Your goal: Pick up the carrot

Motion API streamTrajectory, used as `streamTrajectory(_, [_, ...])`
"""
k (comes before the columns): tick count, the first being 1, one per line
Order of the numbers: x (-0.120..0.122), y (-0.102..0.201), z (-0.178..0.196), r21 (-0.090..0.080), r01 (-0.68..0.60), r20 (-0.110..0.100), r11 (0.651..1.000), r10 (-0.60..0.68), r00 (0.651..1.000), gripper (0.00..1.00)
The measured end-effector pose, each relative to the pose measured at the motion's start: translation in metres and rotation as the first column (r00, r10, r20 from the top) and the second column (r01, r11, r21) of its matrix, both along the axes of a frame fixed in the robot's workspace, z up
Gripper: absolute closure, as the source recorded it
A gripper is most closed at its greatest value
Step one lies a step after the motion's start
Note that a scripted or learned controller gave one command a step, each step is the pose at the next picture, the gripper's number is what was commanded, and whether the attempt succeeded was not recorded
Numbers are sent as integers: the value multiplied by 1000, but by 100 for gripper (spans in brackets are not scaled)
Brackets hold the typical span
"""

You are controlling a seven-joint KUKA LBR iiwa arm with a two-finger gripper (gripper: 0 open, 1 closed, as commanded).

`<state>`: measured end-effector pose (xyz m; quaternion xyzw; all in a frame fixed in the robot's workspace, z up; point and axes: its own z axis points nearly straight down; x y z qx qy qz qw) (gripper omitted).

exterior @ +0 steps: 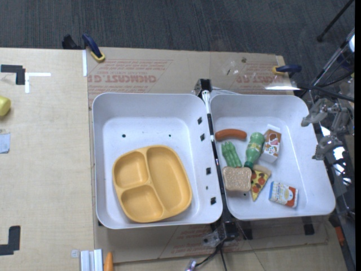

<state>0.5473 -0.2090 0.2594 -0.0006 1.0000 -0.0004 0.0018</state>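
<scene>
The carrot (pixel 231 134), taken to be the orange-red stick, lies at the back left of the right bin (pixel 316 205), just beside the green piece (pixel 230 154) and the bottle (pixel 255 147). The gripper (pixel 325 133) hangs over the bin's right rim, well apart from the carrot, and I cannot tell whether it is apart or together. A descent slightly off could catch a neighbour, or roll the round carrot away.

Your wooden bench (pixel 45 196) carries a cardboard sheet (pixel 169 69), two white bins (pixel 107 168) on it, and a yellow object (pixel 3 106) at left.
</scene>
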Motion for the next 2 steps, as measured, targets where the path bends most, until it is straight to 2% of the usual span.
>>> streamTrajectory(1, [-49,35,25,0,-331,0,944,331,944,0])
streamTrajectory(2, [-56,67,-15,-2,-609,1,793,609,793,0])
